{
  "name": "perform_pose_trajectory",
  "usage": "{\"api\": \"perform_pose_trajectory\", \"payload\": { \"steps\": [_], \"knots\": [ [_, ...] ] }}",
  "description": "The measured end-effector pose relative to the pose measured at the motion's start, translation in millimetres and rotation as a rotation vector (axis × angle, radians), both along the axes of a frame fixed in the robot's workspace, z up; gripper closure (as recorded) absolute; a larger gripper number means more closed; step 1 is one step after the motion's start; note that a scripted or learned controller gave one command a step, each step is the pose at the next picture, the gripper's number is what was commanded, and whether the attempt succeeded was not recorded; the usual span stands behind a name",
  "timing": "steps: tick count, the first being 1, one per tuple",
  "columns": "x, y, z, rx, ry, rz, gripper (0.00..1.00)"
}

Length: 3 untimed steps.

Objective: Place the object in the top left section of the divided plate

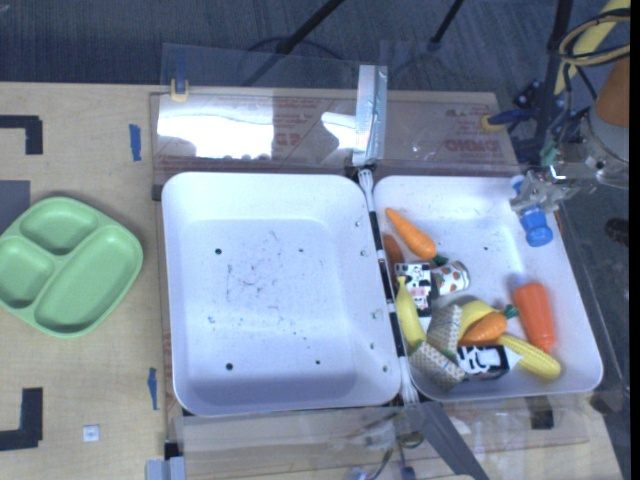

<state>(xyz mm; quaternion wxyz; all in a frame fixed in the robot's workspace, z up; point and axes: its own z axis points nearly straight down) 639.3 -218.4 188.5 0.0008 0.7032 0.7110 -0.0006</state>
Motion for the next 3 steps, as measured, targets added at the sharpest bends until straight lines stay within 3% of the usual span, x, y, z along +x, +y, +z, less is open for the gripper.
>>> {"api": "perform_pose_trajectory", "payload": {
  "steps": [1,2,3],
  "knots": [
    [-114,-6,18,0.002,0.0,0.138,1.0],
    [-160,-5,8,0.003,0.0,0.517,1.0],
    [-159,-5,15,-0.001,-0.003,1.056,1.0]
  ]
}}
